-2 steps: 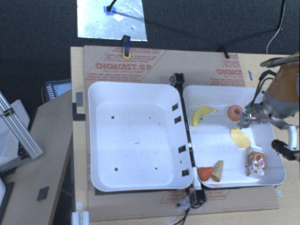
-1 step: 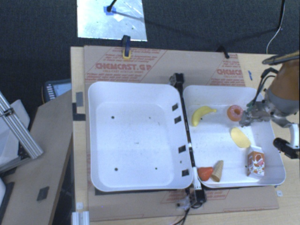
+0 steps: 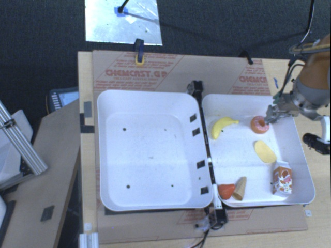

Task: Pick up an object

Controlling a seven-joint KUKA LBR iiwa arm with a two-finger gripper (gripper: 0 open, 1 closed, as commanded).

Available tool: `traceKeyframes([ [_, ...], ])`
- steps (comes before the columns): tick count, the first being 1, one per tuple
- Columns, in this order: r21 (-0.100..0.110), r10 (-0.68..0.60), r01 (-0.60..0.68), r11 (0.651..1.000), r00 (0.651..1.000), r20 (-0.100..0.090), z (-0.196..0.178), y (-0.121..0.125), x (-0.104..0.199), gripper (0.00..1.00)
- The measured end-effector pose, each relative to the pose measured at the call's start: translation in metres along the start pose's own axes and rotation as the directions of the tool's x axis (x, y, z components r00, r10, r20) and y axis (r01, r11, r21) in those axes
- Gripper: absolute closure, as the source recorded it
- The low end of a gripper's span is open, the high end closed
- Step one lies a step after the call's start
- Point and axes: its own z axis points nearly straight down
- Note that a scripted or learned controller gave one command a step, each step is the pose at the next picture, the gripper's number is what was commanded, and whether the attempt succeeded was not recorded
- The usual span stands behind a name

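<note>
Nearest the camera, along the front wall of the right bin [image 3: 297, 138], lie an ice-cream cone [image 3: 239, 188] with a red piece [image 3: 225, 191] beside it and a small carton [image 3: 282, 180]. Farther back are a yellow oval slice [image 3: 265, 152], a banana [image 3: 223, 126] and a pink doughnut [image 3: 259, 125]. Both bins sit on a cardboard sheet [image 3: 155, 71] on the desk [image 3: 62, 154].

At the back right of that bin, the hand [image 3: 271, 114] hangs just beside the doughnut, on its right and rear side, perhaps touching its rim. From this slant I cannot tell how the hand is set, and nothing can be seen gripped in it.

Judging by that, the doughnut is the likely target and the step is the closing-in before a grip. To do it well, the hand should come centred over the ring, not off to one edge, then drop low enough to catch the sides; a grip taken at the rim would probably push the doughnut away across the smooth floor toward the banana.

Lying flat and round, the doughnut points no particular way and has no long axis, so any approach angle serves. The banana, by contrast, runs from lower left to upper right, its thin tip toward the doughnut.
</note>
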Motion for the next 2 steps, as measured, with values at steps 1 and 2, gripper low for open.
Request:
traceKeyframes([
  [1,0.010,0.006,-0.006,1.000,1.000,-0.002,0.008,-0.065,-0.001,1.00],
  [2,0.004,0.005,-0.005,1.000,1.000,-0.002,0.061,-0.077,0.001,1.00],
])
